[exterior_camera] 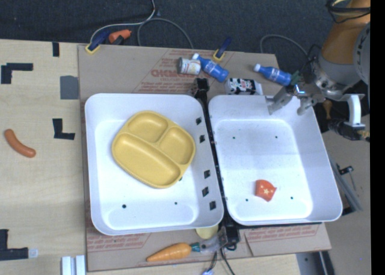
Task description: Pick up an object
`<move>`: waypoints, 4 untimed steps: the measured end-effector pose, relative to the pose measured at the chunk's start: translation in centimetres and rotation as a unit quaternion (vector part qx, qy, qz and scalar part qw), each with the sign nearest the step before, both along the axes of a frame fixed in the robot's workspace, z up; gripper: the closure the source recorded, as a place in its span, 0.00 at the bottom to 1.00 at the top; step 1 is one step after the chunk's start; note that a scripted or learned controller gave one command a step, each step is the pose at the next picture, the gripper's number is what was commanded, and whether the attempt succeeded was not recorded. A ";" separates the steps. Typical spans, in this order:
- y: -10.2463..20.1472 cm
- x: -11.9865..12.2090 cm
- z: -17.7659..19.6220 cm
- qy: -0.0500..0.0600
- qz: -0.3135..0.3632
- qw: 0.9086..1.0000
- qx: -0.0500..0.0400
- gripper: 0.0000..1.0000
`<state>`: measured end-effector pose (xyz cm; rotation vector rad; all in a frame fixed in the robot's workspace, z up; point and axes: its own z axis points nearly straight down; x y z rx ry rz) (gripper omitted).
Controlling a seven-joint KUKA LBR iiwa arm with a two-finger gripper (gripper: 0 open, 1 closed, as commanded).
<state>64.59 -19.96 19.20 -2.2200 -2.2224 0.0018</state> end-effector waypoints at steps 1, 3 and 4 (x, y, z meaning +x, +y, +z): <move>3.2 -6.4 -5.1 0.004 -0.001 1.000 0.002 0.00; 7.5 -16.1 -10.4 -0.006 -0.001 1.000 -0.003 0.00; 7.3 -15.9 -9.5 -0.006 -0.001 1.000 -0.003 1.00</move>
